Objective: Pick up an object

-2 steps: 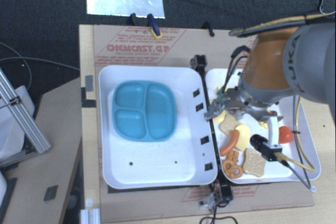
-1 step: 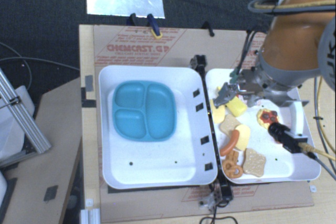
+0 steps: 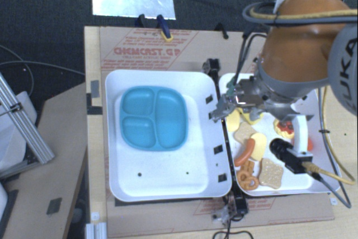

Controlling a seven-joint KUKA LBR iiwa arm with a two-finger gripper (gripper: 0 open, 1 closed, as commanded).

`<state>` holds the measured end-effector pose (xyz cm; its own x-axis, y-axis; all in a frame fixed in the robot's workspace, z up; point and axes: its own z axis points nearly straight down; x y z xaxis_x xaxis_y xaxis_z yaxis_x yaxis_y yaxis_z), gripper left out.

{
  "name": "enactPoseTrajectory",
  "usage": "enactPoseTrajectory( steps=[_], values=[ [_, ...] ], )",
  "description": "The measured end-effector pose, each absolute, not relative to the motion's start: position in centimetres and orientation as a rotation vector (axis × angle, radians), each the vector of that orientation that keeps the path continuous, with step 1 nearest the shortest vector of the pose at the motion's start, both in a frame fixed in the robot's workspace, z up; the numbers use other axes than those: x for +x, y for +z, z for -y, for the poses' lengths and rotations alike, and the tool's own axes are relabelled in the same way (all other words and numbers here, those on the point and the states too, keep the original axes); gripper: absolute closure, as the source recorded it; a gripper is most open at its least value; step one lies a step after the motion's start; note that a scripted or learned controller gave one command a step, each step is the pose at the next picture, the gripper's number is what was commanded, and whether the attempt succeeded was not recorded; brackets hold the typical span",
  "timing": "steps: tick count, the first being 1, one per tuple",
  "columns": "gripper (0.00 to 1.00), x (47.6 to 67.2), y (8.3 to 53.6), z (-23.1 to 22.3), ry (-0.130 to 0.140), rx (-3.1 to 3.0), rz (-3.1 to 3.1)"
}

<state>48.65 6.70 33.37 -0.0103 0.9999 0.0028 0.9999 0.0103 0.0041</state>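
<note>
- Beneath the pincer (image 3: pixel 228 104) and reaching well past it on every side: one tabletop (image 3: pixel 148 47). No hazard noted from it.
- Overhanging the pincer from the right: one arm (image 3: pixel 305 36). It screens part of the bin below, so any pieces there go uncounted.
- Left of the pincer: one left bin (image 3: pixel 168 176). Right of it: one right bin (image 3: pixel 316 179).
  - Two bins in all.
  - The pincer hangs about over their adjoining rims, so a straight descent would likely strike a rim rather than an object.
- Well to the pincer's left: one blue plate (image 3: pixel 154 118), flat, with three compartments. Judged too broad to grip across.
- Just right of the pincer and lower in the view, the likeliest objects lie crowded and mostly touching:
  - one bread slice (image 3: pixel 272 173)
  - one tan piece (image 3: pixel 243 132)
  - one sausage (image 3: pixel 245 153)
  - one pretzel (image 3: pixel 249 179)
  - two yellow pieces (image 3: pixel 258 141)
  - one red piece (image 3: pixel 285 129), partly hidden
- Risk in that cluster: closing on one piece may catch or shove its neighbour, and the flat slices offer little to pinch.
- Pincer state: I cannot tell whether it is spread or pressed together. Nothing is seen held in it.
</note>
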Motion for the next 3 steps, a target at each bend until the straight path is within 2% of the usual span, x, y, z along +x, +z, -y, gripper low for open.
enactPoseTrajectory(
  steps=[1, 2, 3],
  values=[
    [1.00, 48.8, 34.3, -6.4, 0.007, 2.208, -2.231],
    [1.00, 51.2, 29.6, -16.0, 0.000, 2.209, -2.238],
    [1.00, 53.1, 19.5, -16.2, -0.007, 2.223, -2.224]
  ],
)
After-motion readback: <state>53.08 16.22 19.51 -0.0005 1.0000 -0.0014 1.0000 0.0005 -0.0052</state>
